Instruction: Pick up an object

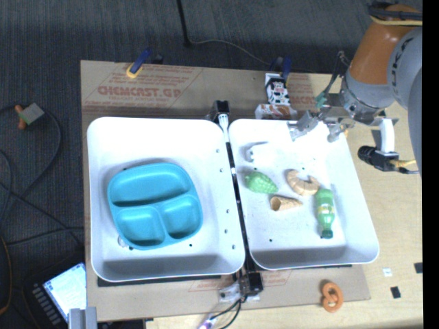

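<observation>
We see the gripper (317, 124) over the right bin's (357, 177) far right corner, fingers apart, nothing between them | green bottle (324, 213) lies near that bin's right edge | we judge pickup not yet begun

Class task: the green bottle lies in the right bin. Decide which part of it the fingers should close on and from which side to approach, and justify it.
Grip the green bottle across its wider body, descending from straight above. It lies flat, long axis running roughly near-to-far, so the fingers should likely close across its width. Bare floor shows on both long sides, though the croissant-shaped toy sits close to its far end.
</observation>
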You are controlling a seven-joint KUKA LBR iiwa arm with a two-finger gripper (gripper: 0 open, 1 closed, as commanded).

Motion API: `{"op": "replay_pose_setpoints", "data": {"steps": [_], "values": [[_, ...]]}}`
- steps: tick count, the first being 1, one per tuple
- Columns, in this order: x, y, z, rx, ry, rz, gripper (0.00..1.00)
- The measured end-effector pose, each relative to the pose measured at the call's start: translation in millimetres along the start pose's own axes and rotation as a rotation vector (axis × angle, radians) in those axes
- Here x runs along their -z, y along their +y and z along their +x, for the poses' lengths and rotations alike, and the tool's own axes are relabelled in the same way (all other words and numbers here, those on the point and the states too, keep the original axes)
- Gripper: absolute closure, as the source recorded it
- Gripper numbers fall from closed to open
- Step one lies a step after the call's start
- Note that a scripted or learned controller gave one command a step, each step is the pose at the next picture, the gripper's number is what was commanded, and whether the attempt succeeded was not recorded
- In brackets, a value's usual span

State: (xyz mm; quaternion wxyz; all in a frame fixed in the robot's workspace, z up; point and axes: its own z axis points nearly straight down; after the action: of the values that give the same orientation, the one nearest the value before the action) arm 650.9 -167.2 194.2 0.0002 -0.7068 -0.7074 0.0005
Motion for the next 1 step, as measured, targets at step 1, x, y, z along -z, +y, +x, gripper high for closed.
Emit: {"op": "replay_pose_setpoints", "data": {"steps": [1], "values": [[-98.7, 0.6, -36.6, 0.002, 0.001, -0.003, 0.0]]}}
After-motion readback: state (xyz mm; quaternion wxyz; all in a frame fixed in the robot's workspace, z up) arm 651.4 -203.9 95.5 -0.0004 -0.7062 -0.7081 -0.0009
